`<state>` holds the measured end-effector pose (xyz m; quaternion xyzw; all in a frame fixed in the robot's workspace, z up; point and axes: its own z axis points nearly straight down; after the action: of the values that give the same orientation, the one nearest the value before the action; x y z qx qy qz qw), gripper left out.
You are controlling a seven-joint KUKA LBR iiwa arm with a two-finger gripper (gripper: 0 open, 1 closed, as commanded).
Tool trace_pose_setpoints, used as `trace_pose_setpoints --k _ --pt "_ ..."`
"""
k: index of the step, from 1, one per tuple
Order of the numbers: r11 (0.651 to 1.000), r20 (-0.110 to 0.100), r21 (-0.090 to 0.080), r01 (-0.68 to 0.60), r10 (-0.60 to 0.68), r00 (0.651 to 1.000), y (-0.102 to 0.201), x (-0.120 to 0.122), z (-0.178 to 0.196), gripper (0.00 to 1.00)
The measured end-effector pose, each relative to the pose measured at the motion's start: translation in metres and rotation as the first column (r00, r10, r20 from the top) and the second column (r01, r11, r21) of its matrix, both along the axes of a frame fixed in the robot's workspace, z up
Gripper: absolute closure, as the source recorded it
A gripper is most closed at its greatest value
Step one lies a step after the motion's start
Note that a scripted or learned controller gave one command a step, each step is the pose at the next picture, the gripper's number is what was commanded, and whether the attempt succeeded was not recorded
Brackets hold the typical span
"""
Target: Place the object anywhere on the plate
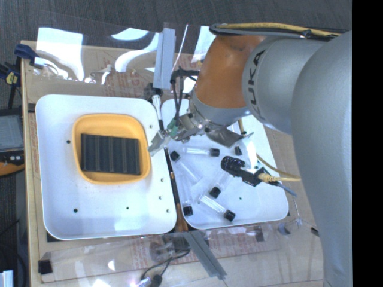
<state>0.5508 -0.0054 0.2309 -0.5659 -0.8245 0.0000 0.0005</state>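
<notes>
Metal gripper [159, 140] sits low at the seam between the two bins, just beside the plate's right edge; can't tell if it is open, closed or gripping anything. Clear tubes [216, 206] with black caps lie scattered in the right bin [280, 211], none on the plate. Yellow plate [108, 122] with a dark ridged insert [111, 153] sits in the left bin [108, 217].

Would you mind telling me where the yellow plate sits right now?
In the camera view, the yellow plate lies in the left-hand bin, toward its far half, with the gripper just to the plate's right in the picture.
</notes>
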Motion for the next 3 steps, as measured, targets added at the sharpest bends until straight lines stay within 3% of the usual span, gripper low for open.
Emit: trace_pose_setpoints --k 1,2,3 --pt "1.000 -0.006 -0.001 -0.023 0.023 1.000 0.033 0.020 -0.040 0.00" --pt "0.983 0.001 0.000 -0.183 0.183 0.983 -0.001 0.070 -0.022 0.00" --pt "0.981 0.002 0.001 -0.192 0.192 0.981 0.002 0.070 -0.012 1.00"
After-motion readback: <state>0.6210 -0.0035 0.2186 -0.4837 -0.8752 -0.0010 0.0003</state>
